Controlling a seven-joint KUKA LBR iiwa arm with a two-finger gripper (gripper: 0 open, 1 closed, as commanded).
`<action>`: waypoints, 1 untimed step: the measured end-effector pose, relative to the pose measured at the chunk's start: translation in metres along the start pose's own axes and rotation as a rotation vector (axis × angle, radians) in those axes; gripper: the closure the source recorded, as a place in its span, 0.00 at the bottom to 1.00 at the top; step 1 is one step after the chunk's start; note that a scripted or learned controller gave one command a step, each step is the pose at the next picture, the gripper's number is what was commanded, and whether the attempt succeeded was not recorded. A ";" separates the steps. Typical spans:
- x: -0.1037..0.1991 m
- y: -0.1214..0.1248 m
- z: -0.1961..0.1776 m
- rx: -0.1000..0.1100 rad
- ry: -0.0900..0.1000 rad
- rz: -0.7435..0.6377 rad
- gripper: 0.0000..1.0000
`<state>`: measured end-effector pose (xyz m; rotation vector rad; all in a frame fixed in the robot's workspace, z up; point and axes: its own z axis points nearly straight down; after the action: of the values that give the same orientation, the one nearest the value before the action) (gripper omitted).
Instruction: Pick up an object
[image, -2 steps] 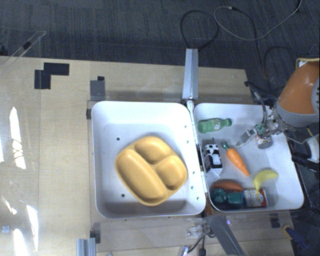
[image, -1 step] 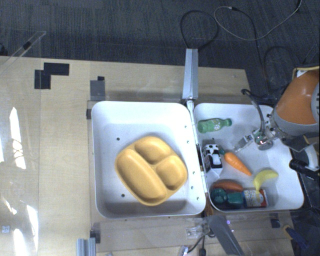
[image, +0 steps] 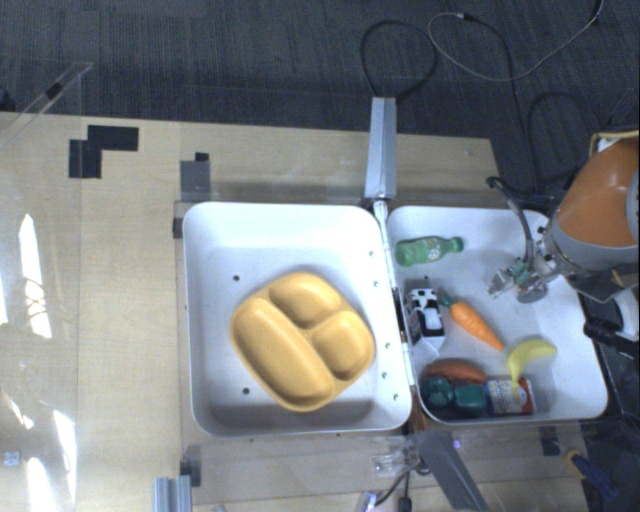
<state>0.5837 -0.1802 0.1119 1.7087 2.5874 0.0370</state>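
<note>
The right bin (image: 575, 330) holds several small things. A green bottle (image: 428, 249) lies near its far left corner. A black-and-white toy (image: 427, 315) sits by the left wall, with an orange carrot (image: 474, 324) just right of it. A yellow banana (image: 528, 355) lies toward the front right. Along the front wall lie a red-brown piece (image: 455, 371), a dark green piece (image: 452, 395) and a small labelled bottle (image: 508, 396). My gripper (image: 519, 281) hangs over bare bin floor in the right half, up and right of the carrot, with nothing seen in it.
The left bin (image: 210, 300) holds a yellow divided plate (image: 302, 338). A metal post (image: 381, 150) stands behind the wall between the bins. The arm's orange band (image: 600, 200) is at the right edge. Cables lie on the dark floor behind the bench.
</note>
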 end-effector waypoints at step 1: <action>0.002 0.001 0.000 0.000 0.004 -0.002 0.00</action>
<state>0.5838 -0.1781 0.1117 1.7074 2.5925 0.0401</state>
